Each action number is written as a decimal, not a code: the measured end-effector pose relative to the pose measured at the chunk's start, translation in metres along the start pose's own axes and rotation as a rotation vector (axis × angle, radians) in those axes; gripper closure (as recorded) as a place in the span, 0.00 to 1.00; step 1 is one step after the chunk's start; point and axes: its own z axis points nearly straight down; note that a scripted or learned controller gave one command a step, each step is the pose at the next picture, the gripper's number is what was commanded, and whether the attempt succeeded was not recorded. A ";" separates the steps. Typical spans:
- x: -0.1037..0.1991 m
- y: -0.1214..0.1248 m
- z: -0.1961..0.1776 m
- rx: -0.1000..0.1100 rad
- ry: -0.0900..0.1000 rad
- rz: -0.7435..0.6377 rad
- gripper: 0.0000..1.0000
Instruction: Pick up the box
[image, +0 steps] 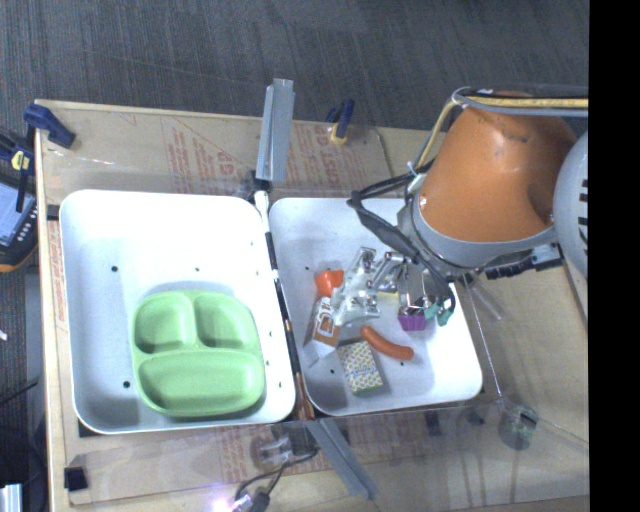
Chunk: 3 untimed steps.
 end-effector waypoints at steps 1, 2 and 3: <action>-0.001 0.000 -0.011 0.002 -0.003 -0.002 1.00; 0.003 -0.006 -0.028 0.001 -0.006 -0.338 1.00; -0.003 0.031 -0.065 0.000 -0.004 -0.605 1.00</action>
